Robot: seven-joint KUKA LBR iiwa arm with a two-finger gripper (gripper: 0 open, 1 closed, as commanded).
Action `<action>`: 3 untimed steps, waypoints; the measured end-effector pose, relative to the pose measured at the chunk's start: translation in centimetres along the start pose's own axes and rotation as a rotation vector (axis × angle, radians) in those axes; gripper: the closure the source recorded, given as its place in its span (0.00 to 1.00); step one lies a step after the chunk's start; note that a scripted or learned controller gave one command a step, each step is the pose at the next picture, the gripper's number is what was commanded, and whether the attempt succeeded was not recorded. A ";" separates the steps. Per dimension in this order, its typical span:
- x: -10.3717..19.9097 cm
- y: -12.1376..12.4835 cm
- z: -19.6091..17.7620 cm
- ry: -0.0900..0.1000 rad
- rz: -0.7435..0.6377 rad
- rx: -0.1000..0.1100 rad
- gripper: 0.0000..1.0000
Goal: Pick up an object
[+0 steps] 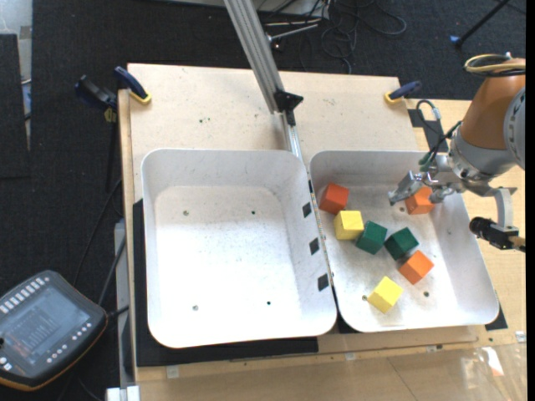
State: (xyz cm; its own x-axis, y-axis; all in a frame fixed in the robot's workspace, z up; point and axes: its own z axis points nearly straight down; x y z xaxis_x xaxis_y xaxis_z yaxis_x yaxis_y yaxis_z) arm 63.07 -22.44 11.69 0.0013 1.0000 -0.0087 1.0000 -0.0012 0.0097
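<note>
Six cubes in right bin (pixel 468 307), gripper (pixel 415 192) at centre right of frame, fingers clamped on orange cube (pixel 420 201), left bin (pixel 167 170) alongside.

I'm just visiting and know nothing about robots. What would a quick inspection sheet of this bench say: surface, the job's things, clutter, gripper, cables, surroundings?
Surface: pale wooden bench bearing a left bin and a right bin, both white.
Job's things: in the right bin, loose blocks: orange cube, yellow cube, two green cubes, another orange cube, another yellow cube.
Clutter: clamps at the bench's far corners.
Gripper: gripper over the right bin's far side, with an orange block at its fingertips; whether it is gripped is unclear.
Cables: black cables on the floor beyond the bench.
Surroundings: dark floor, a handheld control pendant at the near left, a slanted metal rail.
</note>
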 end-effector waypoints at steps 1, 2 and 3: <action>0.0 0.4 -0.2 0.000 -0.003 -0.010 0.00; 0.0 0.5 -1.2 -0.003 -0.005 -0.015 1.00; 0.1 1.6 -7.4 0.005 -0.005 0.001 1.00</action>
State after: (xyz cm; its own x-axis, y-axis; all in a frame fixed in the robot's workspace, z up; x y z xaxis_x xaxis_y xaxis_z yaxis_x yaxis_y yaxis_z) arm 64.56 -22.31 19.08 -0.0034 1.0000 -0.0037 1.0000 0.0034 0.0091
